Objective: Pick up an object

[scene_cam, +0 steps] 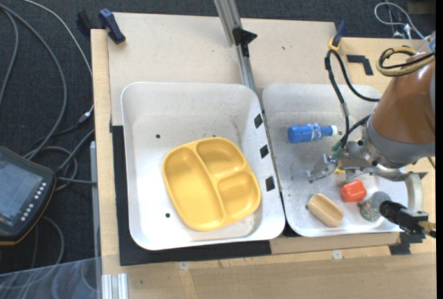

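Bench (180, 48) is a pale particle-board top with two shallow white bins sitting side by side on it. Left bin (138, 152) and right bin (291, 104) touch along the middle, both pushed toward the near edge. There's a blue clamp (111, 25) at the far left corner, and a black mat (119, 221) pokes out from under the left bin.

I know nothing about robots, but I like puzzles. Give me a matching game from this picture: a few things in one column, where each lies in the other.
Things:
1. yellow divided plate
2. blue bottle
3. tan block
4. blue clamp

Places:
A. bench's far left corner
B. left bin
C. right bin, far part
D. right bin, near edge

Pairs: 1-B, 2-C, 3-D, 4-A
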You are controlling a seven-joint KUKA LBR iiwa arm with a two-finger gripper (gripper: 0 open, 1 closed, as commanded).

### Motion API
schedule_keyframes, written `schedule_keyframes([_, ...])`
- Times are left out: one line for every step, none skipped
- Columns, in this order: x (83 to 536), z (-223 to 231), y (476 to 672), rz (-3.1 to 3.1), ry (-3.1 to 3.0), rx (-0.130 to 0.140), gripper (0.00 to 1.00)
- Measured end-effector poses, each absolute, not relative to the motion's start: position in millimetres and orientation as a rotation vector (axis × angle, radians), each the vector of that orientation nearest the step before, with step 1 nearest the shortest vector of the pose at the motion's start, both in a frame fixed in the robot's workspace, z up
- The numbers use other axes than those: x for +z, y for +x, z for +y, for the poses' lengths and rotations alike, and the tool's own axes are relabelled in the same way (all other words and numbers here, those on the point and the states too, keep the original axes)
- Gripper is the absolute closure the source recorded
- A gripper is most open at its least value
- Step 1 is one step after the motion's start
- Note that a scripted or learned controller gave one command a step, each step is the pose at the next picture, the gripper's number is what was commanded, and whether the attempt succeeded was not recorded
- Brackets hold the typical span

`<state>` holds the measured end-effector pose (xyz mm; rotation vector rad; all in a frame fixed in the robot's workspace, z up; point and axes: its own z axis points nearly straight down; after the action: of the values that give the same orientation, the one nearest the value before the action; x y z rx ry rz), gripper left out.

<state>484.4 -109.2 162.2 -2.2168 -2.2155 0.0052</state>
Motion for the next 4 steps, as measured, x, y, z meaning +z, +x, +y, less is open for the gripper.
schedule_keyframes([114.9, -117.3, 481.6, -2.215, -2.218, 0.005, 0.00])
schedule_keyframes([90.9, -116.5, 480.9, -2.217, -2.217, 0.003, 0.00])
schedule_keyframes([103.1, -116.3, 482.4, -2.221, -2.220, -0.003, 1.00])
schedule_keyframes([146.3, -112.8, 484.3, -2.227, -2.222, -0.005, 1.00])
